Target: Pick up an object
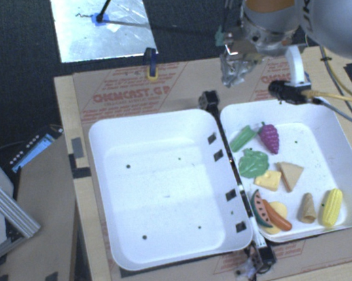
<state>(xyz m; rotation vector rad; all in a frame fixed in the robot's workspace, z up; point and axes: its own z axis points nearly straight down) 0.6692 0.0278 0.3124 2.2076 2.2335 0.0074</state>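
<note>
Two bins (153,123) lie below the gripper (237,74), whose finger state I cannot tell.

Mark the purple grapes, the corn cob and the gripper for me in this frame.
purple grapes (269,138), camera view, middle of the bunch.
corn cob (331,206), camera view, middle of the yellow cob.
gripper (234,75), camera view, at its lower tip, above the bench behind the right bin.

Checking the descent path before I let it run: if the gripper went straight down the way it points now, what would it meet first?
Probably the brown board just behind the right bin, not the toys; the gripper hangs above that far rim, though depth is unclear.
</note>
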